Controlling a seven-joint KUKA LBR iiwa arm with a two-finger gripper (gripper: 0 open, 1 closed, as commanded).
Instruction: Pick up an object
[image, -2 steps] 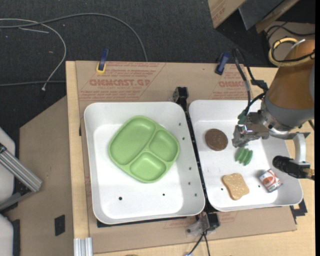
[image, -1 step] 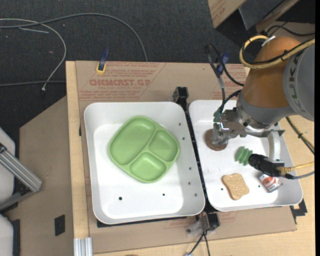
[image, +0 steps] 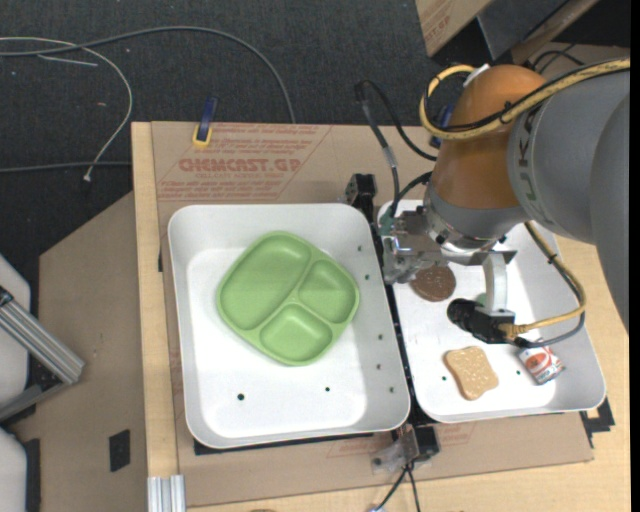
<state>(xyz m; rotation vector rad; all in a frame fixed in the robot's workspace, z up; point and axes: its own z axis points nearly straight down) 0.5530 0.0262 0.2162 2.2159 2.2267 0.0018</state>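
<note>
The right bin (image: 572, 300) has three small things in it. Closest to the near edge lies a slice of toast (image: 471, 371), flat on the white floor. Just beside it, toward the near right corner, lies a little can (image: 540, 362) on its side, with red, white and blue on it. The two are close but do not touch.

Farther back, near the left edge of this bin, lies a brown round thing (image: 434, 283), flat like a cookie. The gripper (image: 408, 255) hangs right over that spot, by the wall between the two bins, and covers the far edge of the brown round thing. I cannot tell if the gripper is open or closed, or if it touches anything. The big arm (image: 490, 150), grey and orange, hangs above the far part of this bin.

The left bin (image: 200, 400) holds a green plate (image: 288, 297) with three parts, turned like a diamond, around the middle.

Behind both bins is brown cardboard (image: 240, 160) with red letters. A small blue thing (image: 206, 118) sits at its far edge.
</note>
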